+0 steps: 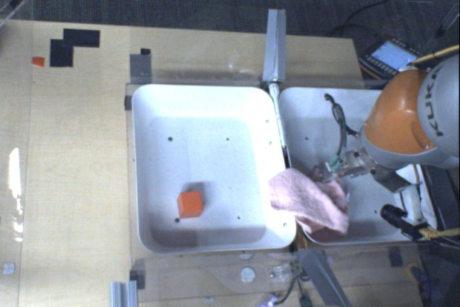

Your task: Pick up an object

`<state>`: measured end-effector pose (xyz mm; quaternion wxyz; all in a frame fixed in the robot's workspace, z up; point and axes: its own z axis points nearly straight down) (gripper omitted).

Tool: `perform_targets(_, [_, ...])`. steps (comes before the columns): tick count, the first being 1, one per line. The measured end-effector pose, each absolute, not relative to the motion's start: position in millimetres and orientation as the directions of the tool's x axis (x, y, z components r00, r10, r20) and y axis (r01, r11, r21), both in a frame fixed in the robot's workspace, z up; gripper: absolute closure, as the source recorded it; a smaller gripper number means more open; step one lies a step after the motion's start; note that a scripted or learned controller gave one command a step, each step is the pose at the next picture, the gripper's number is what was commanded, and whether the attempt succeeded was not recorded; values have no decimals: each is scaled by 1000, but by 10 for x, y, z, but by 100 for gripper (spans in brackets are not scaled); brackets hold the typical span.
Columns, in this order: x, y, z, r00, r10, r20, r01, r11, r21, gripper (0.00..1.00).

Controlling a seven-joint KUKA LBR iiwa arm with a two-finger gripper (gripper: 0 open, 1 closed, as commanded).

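On a pale wood bench (72,176) with dark carpet behind it sit two shallow white bins side by side. The left bin (151,154) has one orange block (190,204) near its front-left corner. The right bin (309,118) has one pink cloth (309,203) bunched at its front-left, draped over the divider edge. The gripper (336,169) is down right at the cloth's top edge, looks like it's touching it, but honestly I can't tell if it's clenched or not.

Black blocks (72,45) on wooden bench (65,176); tablet (392,56) beyond the bins.
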<state>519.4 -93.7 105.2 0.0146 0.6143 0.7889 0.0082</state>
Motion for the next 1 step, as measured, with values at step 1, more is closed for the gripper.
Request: perform_targets(1, [5955, -258, 1865, -13, 1000, 0, 1000, 13, 8, 100])
